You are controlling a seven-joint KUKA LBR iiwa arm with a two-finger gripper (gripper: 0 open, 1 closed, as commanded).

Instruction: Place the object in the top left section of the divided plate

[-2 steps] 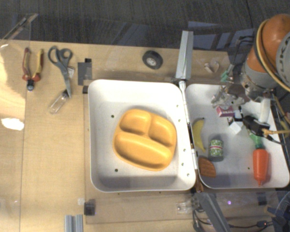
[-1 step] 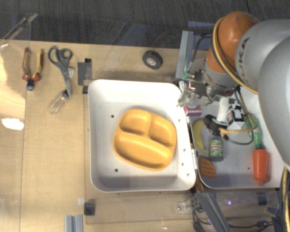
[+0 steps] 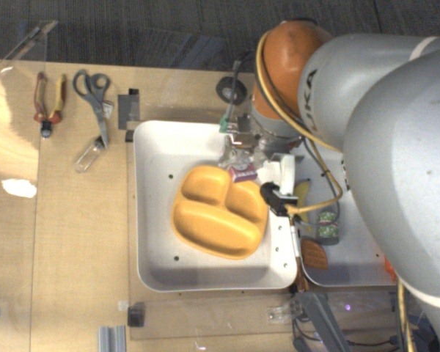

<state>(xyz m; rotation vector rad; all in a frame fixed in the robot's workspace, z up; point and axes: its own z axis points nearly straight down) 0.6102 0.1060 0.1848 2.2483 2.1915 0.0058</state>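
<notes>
On the left, the scissors (image 3: 97, 103) lay on the bench, well apart from the work. The yellow plate (image 3: 213, 224) sat in the left bin (image 3: 154, 196). The small purple object (image 3: 243, 173) was at the plate's upper edge, over the top right section, just under the gripper (image 3: 243, 155). I could not tell if the gripper was wide, narrow or holding it. The risk: released here, the object would probably land in the wrong section or slide off the rim into the bin.
</notes>
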